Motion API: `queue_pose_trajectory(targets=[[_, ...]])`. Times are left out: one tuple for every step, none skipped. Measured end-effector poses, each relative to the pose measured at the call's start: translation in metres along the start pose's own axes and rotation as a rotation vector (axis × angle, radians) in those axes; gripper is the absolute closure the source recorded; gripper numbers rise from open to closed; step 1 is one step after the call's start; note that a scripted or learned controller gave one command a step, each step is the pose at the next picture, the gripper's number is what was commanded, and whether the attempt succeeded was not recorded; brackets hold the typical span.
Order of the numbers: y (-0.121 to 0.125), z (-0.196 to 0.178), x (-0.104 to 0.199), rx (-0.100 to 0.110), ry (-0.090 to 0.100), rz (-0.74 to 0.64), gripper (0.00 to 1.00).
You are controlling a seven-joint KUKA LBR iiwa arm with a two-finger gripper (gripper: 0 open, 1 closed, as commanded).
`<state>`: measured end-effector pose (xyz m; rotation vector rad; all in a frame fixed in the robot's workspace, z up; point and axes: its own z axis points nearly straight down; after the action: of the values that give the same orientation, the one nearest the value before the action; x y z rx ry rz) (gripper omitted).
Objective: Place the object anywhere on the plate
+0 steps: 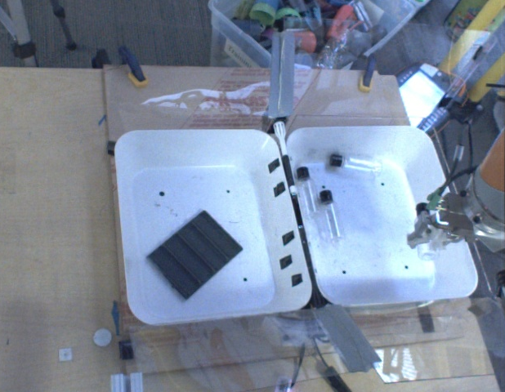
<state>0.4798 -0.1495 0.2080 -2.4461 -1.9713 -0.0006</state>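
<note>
While the gripper (426,229) hangs over the right-hand rim of the right bin (375,268), the candidates for the move, three clear black-capped vials (328,216), lie on that bin's floor well apart from it, two near the divider (292,219) and one toward the far wall. The dark ribbed plate (195,253) sits alone in the left bin (154,149), a full bin away across the table (40,178). Whether the jaws are released or clenched you cannot tell from this slant, and nothing can be made out between them. Your risks, judged from this layout: the vials are round, smooth and nearly see-through, so a descent that lands slightly off-centre is likely to roll one aside instead of trapping it. The two by the divider lie close together, so closing on one may knock the other. Any carry must clear the raised divider; a low pass could strike it and shake a loose grip free. On the plate, a round vial released from any height may roll off the ribs onto the bin floor.
</note>
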Motion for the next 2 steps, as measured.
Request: queue_pose_trajectory(targets=[[0.022, -0.002, 0.081, -0.001, -0.001, -0.094, 1.0], [0.056, 0.024, 0.16, 0.0, -0.001, -0.102, 1.0]])
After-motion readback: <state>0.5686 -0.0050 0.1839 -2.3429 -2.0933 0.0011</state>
